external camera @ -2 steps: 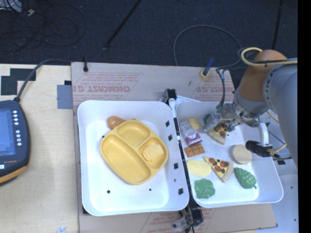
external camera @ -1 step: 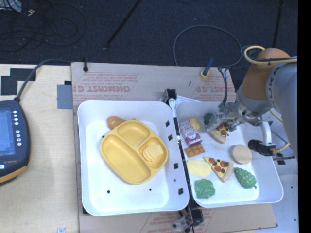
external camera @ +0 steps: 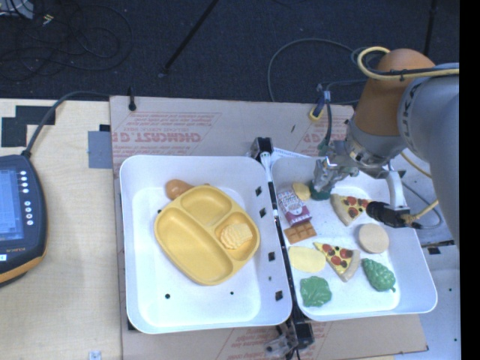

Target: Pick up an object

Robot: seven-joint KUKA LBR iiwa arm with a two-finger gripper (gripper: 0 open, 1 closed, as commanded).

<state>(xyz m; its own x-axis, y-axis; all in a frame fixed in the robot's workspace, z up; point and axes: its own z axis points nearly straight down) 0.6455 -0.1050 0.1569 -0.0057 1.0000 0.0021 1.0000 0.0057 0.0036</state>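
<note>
Claw (external camera: 324,180) is low over the right bin (external camera: 420,295), near its 11 o'clock corner, just above a small dark green piece (external camera: 321,195); can't tell if it is spread, pressed together or pinching anything.

Left to right:
- Left bin (external camera: 142,291): yellow divided plate (external camera: 196,238), long axis running 10 to 4 o'clock, a ridged yellow piece (external camera: 236,235) in its 3 o'clock compartment. An orange piece (external camera: 178,188) pokes out from under the plate's 11 o'clock edge. Open floor along the bin's 6 and 9 o'clock sides.
- Right bin, divider side: purple-white packet (external camera: 292,204), long axis roughly 12 to 6, brown waffle square (external camera: 299,232) touching its lower end, pale yellow piece (external camera: 306,259) below, green leafy piece (external camera: 315,291) near the 7 o'clock corner.
- Middle: pizza slice (external camera: 339,259), tip pointing 9 o'clock, touching the pale yellow piece. Second pizza slice (external camera: 350,207) at claw's 4 o'clock.
- Right: tan round bun (external camera: 373,238), second green leafy piece (external camera: 379,274), long axis 11 to 5.
- Items are packed tight; free floor mostly along the 3 to 5 o'clock wall.
</note>
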